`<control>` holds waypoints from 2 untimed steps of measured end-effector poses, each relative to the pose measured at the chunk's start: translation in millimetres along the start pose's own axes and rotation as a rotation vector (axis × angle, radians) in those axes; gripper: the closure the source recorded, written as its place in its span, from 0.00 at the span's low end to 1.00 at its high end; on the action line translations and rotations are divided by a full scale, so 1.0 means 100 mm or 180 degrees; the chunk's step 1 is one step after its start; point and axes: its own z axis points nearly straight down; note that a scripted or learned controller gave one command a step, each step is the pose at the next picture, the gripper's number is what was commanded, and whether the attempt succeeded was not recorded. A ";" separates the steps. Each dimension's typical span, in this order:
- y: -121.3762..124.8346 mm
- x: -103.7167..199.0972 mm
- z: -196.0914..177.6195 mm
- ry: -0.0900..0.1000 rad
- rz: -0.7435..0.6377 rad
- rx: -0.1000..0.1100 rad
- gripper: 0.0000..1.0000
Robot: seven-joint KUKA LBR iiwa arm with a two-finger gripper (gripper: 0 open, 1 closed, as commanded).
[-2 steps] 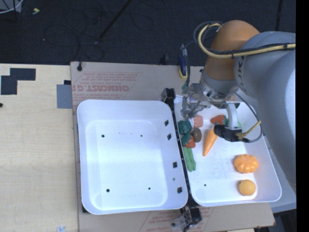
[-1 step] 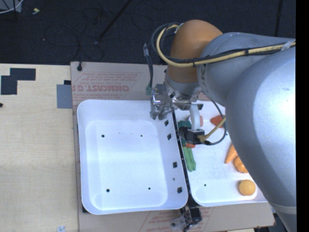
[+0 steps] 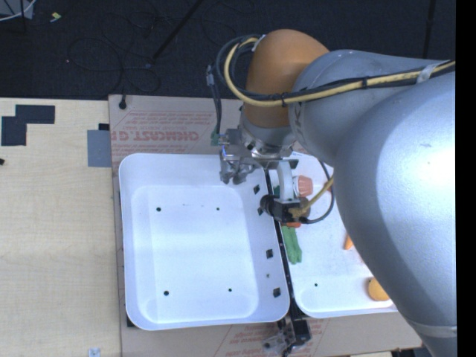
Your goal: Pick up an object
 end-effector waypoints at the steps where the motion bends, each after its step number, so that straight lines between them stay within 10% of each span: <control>1: -0.09 -0.03 0.00 -0.0005 0.0017 0.0008 1.00; 2: 0.00 0.00 -0.07 -0.0004 -0.0008 -0.0002 1.00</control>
